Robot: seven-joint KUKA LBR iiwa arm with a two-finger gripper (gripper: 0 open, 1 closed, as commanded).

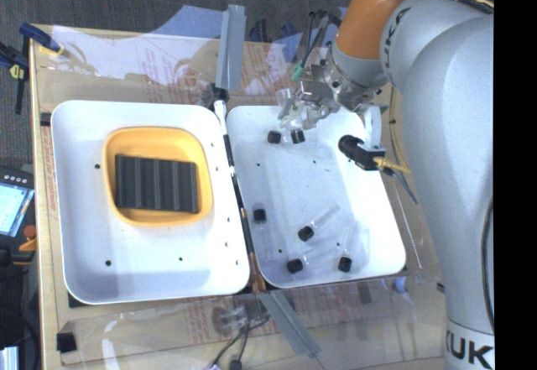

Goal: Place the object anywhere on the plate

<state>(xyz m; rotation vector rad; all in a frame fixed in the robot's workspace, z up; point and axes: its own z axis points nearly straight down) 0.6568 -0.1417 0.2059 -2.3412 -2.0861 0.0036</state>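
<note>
The yellow plate (156, 144) with a dark ridged centre lies in the left bin (84, 251). Several small black pieces lie in the right bin (382, 234): one (259, 215) near its left wall, one (305, 233) in the middle, and others (294, 265) along the front. Faint clear plastic (323, 221) shows among them. My gripper (285, 137) hangs low over the far left part of the right bin. Its two dark fingertips (274, 138) stand apart, open, with nothing between them. It is well behind the black pieces and to the right of the plate.
A black part with a yellow cable (359, 151) juts over the right bin's far right side. The grey arm (436, 108) covers the right of the bench. A metal bar (230, 45) stands behind the bins, and a divider rim (233, 184) runs between them.
</note>
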